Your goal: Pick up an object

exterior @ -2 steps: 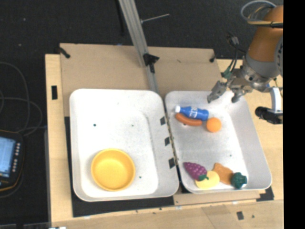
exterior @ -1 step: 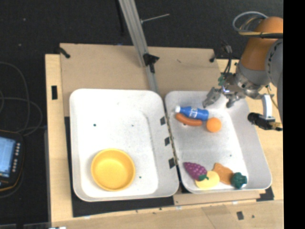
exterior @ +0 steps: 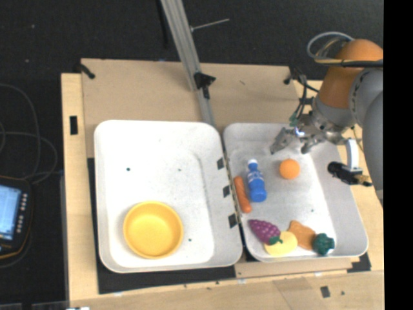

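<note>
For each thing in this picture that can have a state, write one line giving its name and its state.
Gripper: open, holding nothing, above the right bin.
Yellow bowl: upright, in the left bin.
Blue bottle: lying on its side.
Orange ball: resting free, below the gripper.
Carrot: lying by the bin's left wall.

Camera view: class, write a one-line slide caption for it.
Open gripper above the right bin, near an orange ball; yellow bowl in the left bin.

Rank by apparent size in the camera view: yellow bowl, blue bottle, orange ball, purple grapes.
1. yellow bowl, clearly largest.
2. blue bottle.
3. purple grapes, close to the bottle; that pair is uncertain.
4. orange ball, smallest.
</note>
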